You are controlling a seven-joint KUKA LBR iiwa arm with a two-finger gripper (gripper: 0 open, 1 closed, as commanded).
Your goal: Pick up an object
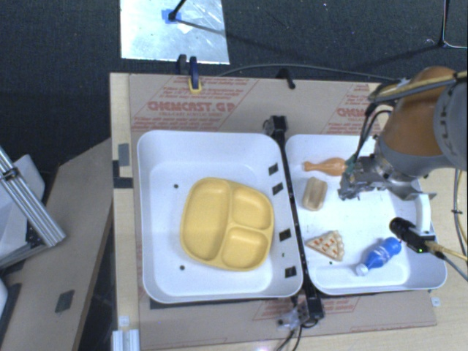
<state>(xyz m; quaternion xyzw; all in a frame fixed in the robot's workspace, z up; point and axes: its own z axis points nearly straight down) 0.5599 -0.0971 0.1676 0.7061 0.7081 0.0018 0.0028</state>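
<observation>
1. In the left bin (157, 218), well left of the centre divider (291, 218) between the two bins, a yellow sectioned plate (227, 224) lies flat.
2. Just right of the divider, in the right bin (428, 273), a tan block (314, 193) rests upright-ish near the bin's upper half.
3. Below the block, also close to the divider, lies a pizza slice toy (327, 245).
4. Above the block, farther from the divider, an orange drumstick toy (326, 167) lies sideways.
5. The end effector (354, 187) hangs just right of the block and below the drumstick's thick end; whether it is open or closed cannot be told, and nothing shows between its tips.
6. Farthest from the divider, near the bin's lower right, a blue bottle (379, 256) lies tilted.
</observation>
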